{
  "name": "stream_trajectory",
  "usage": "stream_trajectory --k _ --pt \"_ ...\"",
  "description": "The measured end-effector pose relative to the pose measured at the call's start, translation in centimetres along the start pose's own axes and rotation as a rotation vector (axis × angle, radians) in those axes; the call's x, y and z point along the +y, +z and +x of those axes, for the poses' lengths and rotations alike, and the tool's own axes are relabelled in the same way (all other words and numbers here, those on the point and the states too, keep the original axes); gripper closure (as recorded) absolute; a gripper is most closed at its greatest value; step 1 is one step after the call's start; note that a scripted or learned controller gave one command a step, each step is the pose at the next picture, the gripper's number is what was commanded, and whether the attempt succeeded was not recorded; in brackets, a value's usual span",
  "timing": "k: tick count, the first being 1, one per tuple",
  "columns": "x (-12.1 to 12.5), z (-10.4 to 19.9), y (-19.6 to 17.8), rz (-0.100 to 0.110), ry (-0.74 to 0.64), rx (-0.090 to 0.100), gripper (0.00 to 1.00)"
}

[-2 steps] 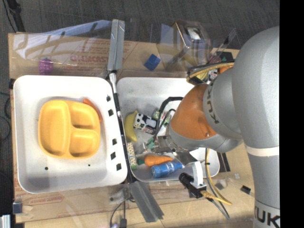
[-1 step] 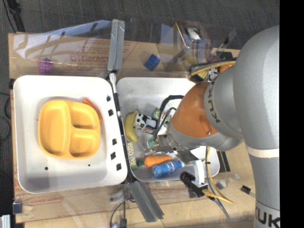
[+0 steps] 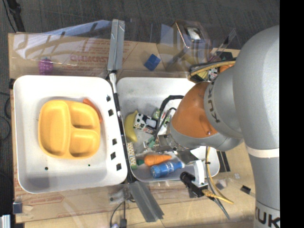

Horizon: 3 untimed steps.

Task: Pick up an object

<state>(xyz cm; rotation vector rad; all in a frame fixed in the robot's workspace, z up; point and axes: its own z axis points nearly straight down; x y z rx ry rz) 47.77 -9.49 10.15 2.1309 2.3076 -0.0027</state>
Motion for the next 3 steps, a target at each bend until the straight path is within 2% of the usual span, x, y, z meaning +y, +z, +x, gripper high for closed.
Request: stream_trajectory --k 1,2,3 --pt "0.07 -0.31 0.63 -0.007 -0.081 -0.006 0.00" --pt "0.01 -0.50 0.76 -0.006 -0.105 -0.004 0.00" --pt "0.04 -0.35 -0.11 -0.004 -0.111 0.000 1.00"
